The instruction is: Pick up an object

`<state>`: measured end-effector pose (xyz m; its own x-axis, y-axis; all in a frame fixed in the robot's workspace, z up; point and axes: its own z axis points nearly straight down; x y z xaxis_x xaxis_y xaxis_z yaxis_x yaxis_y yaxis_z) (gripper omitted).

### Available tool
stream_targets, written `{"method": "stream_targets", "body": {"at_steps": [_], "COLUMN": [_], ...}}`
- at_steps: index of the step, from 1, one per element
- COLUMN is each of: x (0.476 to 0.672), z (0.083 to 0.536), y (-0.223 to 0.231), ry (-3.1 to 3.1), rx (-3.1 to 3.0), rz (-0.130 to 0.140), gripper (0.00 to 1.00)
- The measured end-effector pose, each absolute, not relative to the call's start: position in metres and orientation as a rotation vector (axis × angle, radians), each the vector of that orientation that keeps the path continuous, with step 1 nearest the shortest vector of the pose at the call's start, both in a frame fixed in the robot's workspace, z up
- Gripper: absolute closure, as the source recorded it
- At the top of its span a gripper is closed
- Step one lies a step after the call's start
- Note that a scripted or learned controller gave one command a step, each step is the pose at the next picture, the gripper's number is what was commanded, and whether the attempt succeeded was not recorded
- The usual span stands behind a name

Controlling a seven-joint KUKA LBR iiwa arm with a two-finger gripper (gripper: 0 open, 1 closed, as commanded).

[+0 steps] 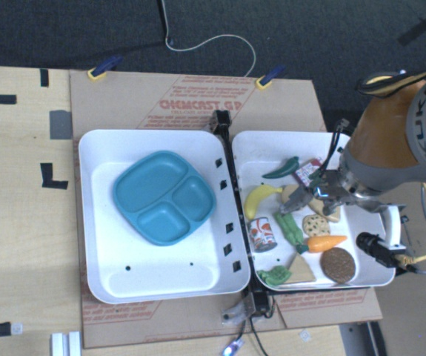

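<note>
Nearest the camera, at the bottom edge of the right bin (361,282): one green leafy piece (274,276), one pale wedge (299,270) beside it, one round brown patty (338,265). All three sit close against the bin's near wall.

Count in the right bin, moving away from the camera: one orange carrot (326,242) lying flat, just above the patty. One speckled cookie (315,225). One long green pod (291,229) lying at a slant. One small red-and-white can (262,233) near the divider. One yellow banana (259,197), curved. One dark green pepper (280,169) toward the far side. One small red-labelled packet (307,173) beside the pepper. Things are bunched in the bin's middle and near half; the far corner strip is bare white.

Left bin (94,221): one blue divided plate (164,196), three compartments, sitting toward the far half. Bare white floor lies between the plate and the near wall, and along the left wall.

One arm (390,143) reaches in from the right, over the right bin's right wall. The gripper (318,192) sits low over the cluster, just above the cookie and right of the banana. Whether it is wide, narrow or holding something cannot be told; the wrist and clutter blur together there.

The two bins touch along a black centre seam (231,199). One cable (198,43) loops on the dark floor beyond the cardboard base (190,102).
</note>
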<state>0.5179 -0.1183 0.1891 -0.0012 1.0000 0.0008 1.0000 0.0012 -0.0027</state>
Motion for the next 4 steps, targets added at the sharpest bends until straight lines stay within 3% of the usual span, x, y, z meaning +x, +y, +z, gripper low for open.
{"method": "stream_targets", "body": {"at_steps": [1, 2, 3, 4], "x": [0.485, 0.486, 0.485, 0.484], "z": [0.283, 0.287, 0.450, 0.464], "y": [-0.061, -0.063, -0.039, 0.013], "ry": [-2.231, -2.223, -2.237, -2.228], "rx": [-2.215, -2.216, -2.225, -2.216], "rz": [-0.006, 0.003, -0.021, -0.001], "gripper": [0.00, 1.00, 1.00, 1.00]}}
